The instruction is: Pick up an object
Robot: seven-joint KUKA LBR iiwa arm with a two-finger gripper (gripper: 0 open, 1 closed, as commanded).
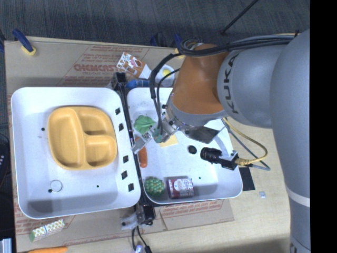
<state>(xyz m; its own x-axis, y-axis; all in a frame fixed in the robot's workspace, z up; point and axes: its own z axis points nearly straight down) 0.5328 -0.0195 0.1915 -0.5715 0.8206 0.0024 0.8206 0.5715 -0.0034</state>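
Observation:
My gripper (pixel 158 135) hangs low over the left part of the right bin (pixel 231 181), under the arm's orange band. Just to its left, touching or nearly touching it, lies a green leafy piece (pixel 142 124). Below that, an orange carrot-like stick (pixel 143 157) lies along the bin's left wall. A pale yellow flat piece (pixel 169 142) pokes out from under the gripper. Along the front wall sit a green textured ball (pixel 153 184) and a dark red can (pixel 180 187) on its side. A small black dot-like thing (pixel 192 150) rests mid-bin.
The left bin (pixel 21 141) holds a yellow divided plate (pixel 82 136). A small printed packet (pixel 128 62) lies on the cardboard behind the bins, and another packet (pixel 46 229) at the front left. The arm's body covers the back of the right bin.

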